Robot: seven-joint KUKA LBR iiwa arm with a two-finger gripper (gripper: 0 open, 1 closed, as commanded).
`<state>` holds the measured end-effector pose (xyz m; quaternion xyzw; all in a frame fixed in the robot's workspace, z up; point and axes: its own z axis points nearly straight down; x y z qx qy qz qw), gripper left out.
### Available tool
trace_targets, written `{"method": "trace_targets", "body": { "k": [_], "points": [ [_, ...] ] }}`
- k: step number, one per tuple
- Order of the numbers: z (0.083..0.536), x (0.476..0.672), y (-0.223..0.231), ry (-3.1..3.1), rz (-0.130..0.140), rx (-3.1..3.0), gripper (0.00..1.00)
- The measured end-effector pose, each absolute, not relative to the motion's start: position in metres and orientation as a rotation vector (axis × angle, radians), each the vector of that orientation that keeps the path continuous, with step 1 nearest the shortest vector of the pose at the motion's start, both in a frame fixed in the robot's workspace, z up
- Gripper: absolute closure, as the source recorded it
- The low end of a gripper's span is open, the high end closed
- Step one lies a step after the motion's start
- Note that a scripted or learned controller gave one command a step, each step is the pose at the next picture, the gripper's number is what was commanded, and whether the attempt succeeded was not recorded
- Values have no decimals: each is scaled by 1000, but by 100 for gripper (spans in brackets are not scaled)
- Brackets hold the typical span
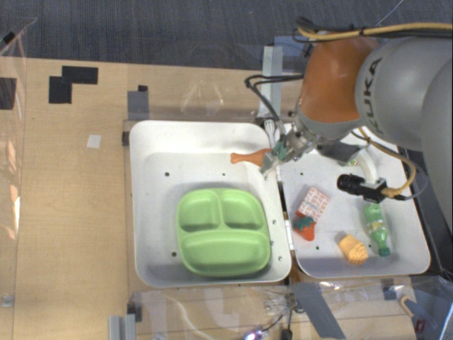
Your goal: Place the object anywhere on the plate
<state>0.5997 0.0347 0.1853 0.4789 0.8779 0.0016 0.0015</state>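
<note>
A green plate [223, 232] with three compartments lies in the left bin [152, 190], toward its front. My gripper [272, 159] hovers over the back right corner of that bin, next to the divider between the bins. It is shut on one end of an orange drumstick-shaped toy [248, 159], which sticks out to the left. The toy hangs above the bare bin floor, behind the plate's far edge.
The right bin [403, 264] holds a pink and white packet [313, 202], a small red and green toy [304, 226], a yellow corn piece [353, 248] and a green bottle [377, 229]. The arm covers that bin's back part.
</note>
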Motion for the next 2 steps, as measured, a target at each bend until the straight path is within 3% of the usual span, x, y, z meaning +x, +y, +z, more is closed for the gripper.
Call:
{"method": "trace_targets", "body": {
  "k": [1, 2],
  "points": [
    [185, 539, 91, 2725, 5, 1558, 100],
    [185, 539, 91, 2724, 5, 1559, 0]
  ]
}}
